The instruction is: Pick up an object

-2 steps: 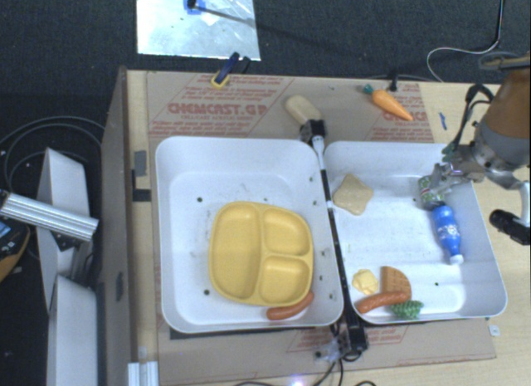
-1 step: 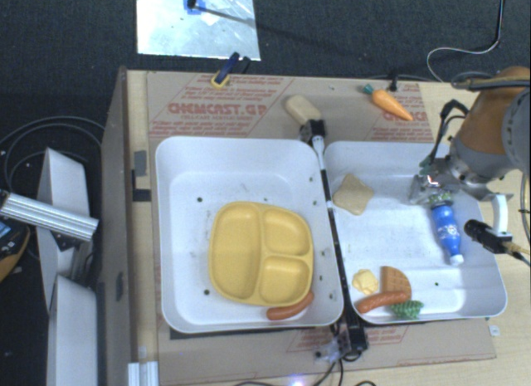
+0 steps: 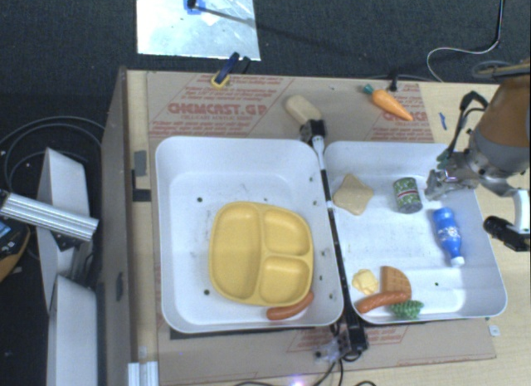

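Claw [image 3: 442, 178] hangs over right bin's [image 3: 485, 235] far right edge, above blue bottle [image 3: 447, 236]. Can't tell if wide or narrow. Nothing picked up yet, grab still to do.

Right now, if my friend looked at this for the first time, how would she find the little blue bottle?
Look at the right white bin, the one nearest the robot arm. Along its right side, just below the gripper, lies the blue bottle with a white cap pointing down. It is the only blue thing there; the can beside it is green and round.
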Controlling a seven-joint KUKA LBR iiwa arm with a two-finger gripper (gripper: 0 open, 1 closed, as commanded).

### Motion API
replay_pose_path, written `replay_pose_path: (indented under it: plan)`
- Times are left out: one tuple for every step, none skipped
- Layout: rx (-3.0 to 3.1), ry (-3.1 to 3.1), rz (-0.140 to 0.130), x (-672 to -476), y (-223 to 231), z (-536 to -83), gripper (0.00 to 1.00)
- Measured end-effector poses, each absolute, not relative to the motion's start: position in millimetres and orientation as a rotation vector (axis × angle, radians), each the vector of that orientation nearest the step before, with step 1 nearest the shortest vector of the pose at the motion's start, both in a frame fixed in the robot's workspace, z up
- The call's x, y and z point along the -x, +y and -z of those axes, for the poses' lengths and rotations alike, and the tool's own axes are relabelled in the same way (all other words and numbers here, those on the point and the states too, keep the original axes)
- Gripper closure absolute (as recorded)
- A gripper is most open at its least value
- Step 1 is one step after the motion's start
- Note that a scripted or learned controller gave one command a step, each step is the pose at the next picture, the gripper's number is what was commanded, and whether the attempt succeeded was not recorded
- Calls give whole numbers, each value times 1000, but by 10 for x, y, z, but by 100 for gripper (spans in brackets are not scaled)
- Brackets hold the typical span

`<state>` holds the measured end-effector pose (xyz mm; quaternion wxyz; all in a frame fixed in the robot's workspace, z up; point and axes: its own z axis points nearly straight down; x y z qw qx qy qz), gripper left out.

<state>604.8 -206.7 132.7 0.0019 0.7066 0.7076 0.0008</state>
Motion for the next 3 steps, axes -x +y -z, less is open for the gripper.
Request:
replay_pose_path:
  plan:
    - [-2212, 2223, -4, -6697, -2062, -2285, 0]
    - [-2219, 2224, -1, -6140, -1568, -1543, 0]
    - [-2214, 2221, -4, -6625, -2070, -2389, 0]
